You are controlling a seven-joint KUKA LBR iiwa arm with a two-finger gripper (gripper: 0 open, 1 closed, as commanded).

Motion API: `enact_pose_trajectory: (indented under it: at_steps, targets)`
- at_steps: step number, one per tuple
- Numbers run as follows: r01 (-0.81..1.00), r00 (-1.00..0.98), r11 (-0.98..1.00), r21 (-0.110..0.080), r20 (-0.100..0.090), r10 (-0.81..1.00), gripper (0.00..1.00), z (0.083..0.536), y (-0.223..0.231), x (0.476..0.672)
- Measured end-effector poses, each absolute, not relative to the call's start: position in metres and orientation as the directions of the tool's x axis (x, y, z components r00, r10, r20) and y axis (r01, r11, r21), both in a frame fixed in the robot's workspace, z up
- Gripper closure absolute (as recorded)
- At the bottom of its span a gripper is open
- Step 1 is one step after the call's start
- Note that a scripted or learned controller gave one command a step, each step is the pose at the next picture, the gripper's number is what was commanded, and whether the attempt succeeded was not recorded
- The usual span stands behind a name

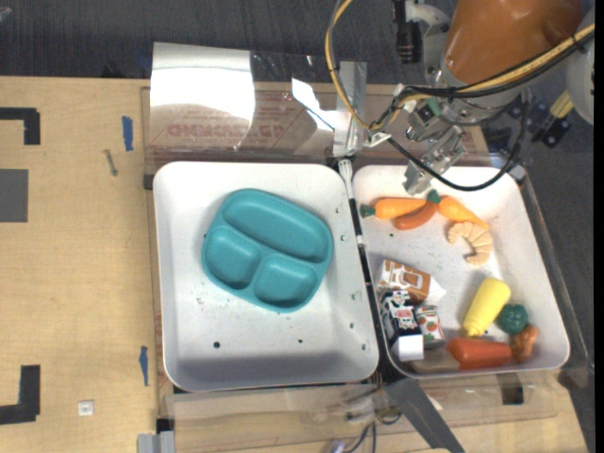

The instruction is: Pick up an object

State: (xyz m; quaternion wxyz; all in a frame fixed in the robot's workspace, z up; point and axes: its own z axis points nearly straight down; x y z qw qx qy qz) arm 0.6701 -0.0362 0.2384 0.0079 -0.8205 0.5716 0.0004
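Camera view: carrot (408,211) lies at the back of the right bin (545,281), long axis running left-right, tip leftward; my hand (422,172) hangs just above and behind it, whether open or closed I cannot tell; shrimp (469,230) just right.

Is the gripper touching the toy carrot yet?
Cannot tell. In the camera view the gripper sits right over the toy carrot at its green top, but the slanted view shows neither contact nor a gap.

Orange toy carrot (408,211) flat in right bin (543,253)
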Motion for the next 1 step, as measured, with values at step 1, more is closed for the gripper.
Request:
enact_pose_trajectory:
  at_steps: [1]
  targets:
    - [-0.939,0.343,-0.342,-0.019,-0.014,-0.939,1.0,0.2474,-0.035,0.672]
